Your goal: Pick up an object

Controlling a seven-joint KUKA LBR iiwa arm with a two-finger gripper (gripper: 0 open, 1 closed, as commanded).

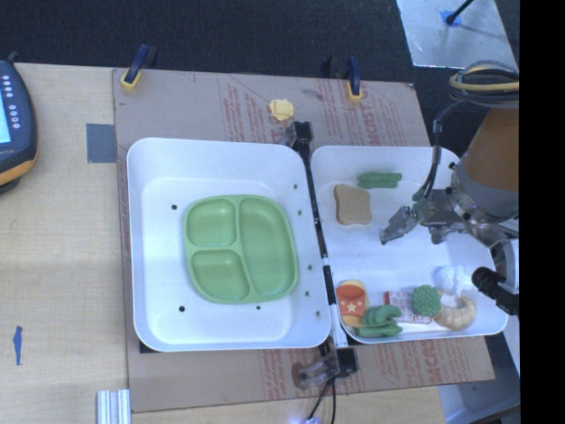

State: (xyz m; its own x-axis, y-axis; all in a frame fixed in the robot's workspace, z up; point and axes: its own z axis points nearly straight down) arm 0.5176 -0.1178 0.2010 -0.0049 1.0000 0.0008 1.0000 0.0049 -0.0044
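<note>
My gripper [413, 224] hangs over the middle of the right bin [399, 259], on the end of the grey arm with its orange band [494, 148]. Nothing is visibly held in it. A tan bread slice [352, 205] lies just left of it, and a green bean pod [380, 180] lies beyond that near the bin's far wall. Along the bin's near edge sit a red fries box [351, 300], a green leafy piece [381, 320], a broccoli floret [426, 299], a white lumpy piece [452, 277] and a croissant [456, 314].
The left bin [154, 237] holds a green divided plate [240, 248]. A small yellow object [282, 109] lies on the cardboard behind the bins. Clamps [134, 67] pin the board's far edge, and a handheld pendant [13, 122] rests at far left.
</note>
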